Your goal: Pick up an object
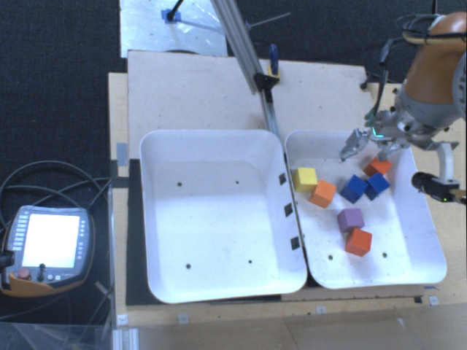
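pendant [45,250]: lies far left off the bench, screen lit pale, black cables looping behind it.
bench [197,93]: bare tan board behind the bins.
left bin [211,217]: white, its floor bare save for small dark holes.
pole [237,31]: a grey metal bar slanting down from the top to the seam between the bins, with a blue clamp [273,55] near its lower end.
right bin [408,261]: touches the left bin along the middle seam; all the blocks lie here.
yellow block [305,179]: nearest the seam, touching the orange block [322,193] just to its right.
purple block [350,219]: mid-bin, with a red block [358,242] touching it on the near side.
blue blocks [354,188]: two, side by side and touching, toward the back right of the bin.
far red block [378,168]: just behind the blue pair, right under the claw and partly hidden by it.
obstacles: the blue pair crowds the far red block on its near side; the yellow, orange, purple and near red blocks lie well apart from the claw.
arm [438,71]: enters from the upper right, orange band high, wrist bent down over the back of the right bin.
gripper [372,146]: low over the back right of the bin; its fingers look spread, one grey finger reaching left, nothing seen between them.
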Available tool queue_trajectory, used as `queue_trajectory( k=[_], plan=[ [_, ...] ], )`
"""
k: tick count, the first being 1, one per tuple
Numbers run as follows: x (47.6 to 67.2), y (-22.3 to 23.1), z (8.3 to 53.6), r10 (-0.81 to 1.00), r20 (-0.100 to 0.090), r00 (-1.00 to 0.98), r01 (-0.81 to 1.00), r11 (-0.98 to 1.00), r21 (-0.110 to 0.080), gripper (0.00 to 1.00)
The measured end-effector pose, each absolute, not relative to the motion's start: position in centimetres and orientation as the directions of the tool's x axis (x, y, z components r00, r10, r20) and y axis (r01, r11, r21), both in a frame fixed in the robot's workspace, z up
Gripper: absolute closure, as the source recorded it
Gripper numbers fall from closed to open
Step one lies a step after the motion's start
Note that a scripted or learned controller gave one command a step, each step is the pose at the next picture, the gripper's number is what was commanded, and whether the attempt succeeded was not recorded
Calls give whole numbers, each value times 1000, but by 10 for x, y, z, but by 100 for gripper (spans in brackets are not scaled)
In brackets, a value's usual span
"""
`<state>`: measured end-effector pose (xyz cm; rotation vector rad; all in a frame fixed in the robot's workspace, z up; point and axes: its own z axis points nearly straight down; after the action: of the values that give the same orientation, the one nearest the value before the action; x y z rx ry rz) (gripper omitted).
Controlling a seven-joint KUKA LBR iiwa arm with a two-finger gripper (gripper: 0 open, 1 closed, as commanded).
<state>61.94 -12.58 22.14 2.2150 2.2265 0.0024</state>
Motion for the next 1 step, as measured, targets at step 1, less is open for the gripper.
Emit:
queue_trajectory(
  k=[1],
  plan=[
    [624,-121,161,1000,0,-6,1000,6,-3,0]
  ],
)
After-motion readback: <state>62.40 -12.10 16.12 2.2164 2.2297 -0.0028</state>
